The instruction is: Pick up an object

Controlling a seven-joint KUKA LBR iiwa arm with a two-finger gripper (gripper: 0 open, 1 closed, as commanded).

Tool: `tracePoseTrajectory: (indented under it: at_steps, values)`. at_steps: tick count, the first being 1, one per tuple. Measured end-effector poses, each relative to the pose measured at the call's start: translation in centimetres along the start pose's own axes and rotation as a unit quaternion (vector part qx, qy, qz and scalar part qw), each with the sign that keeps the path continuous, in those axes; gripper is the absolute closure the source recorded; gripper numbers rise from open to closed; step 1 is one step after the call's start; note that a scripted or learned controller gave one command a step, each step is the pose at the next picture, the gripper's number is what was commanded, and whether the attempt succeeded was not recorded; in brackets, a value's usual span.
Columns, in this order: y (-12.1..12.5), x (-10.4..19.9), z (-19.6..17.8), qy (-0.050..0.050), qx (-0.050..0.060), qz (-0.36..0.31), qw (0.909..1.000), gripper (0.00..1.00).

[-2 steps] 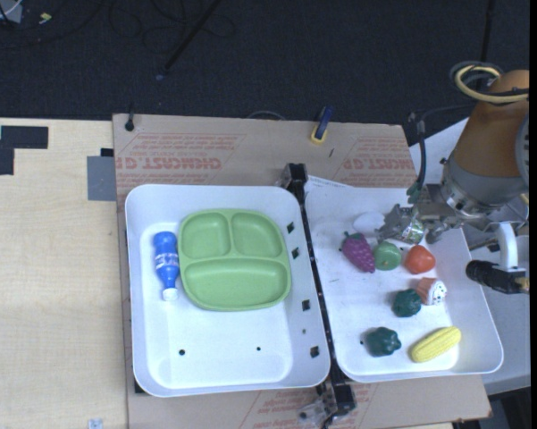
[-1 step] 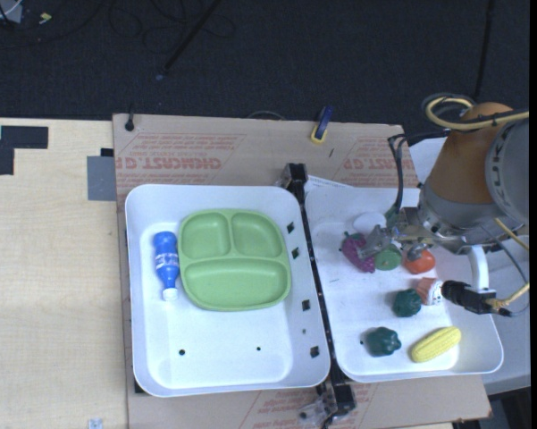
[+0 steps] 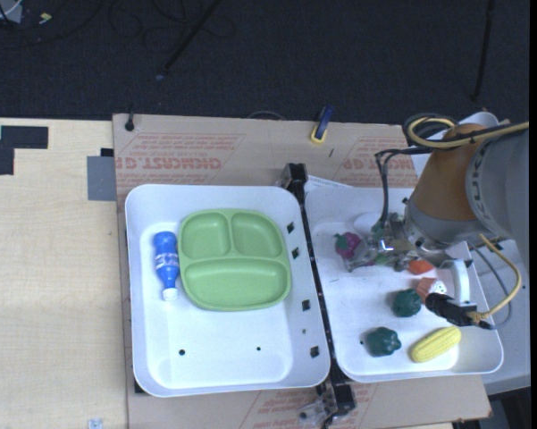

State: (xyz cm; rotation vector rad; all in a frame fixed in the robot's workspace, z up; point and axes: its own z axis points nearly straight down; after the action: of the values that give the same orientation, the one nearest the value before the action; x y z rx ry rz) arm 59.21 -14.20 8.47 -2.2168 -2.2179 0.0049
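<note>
In the right bin (image 3: 357, 293) my gripper (image 3: 373, 250) is low over the floor, at the end of the grey and orange arm coming in from the right. Just left of it, touching or nearly touching, lies a small purple and green toy (image 3: 346, 242). Under the wrist an orange piece (image 3: 420, 265) peeks out. A dark green round toy (image 3: 406, 303) lies below the gripper. Nearer the front are a green pepper-like toy (image 3: 381, 340) and a yellow corn cob (image 3: 435, 343).
The left bin (image 3: 152, 338) holds a light green divided plate (image 3: 233, 259) and a blue bottle (image 3: 165, 264) lying along its left side. A black divider (image 3: 306, 266) separates the bins. Cables and a black part (image 3: 453, 309) hang by the arm at the right.
</note>
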Motion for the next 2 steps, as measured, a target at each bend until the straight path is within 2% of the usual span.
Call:
tracePoseTrajectory:
  at_steps: [1,2]
  values:
    - [0.0,-0.2,-1.3,0.000,0.000,0.002,1.0000,1.00]
    - [0.0,-0.4,-5.5,-0.001,-0.004,0.003,1.0000,1.00]
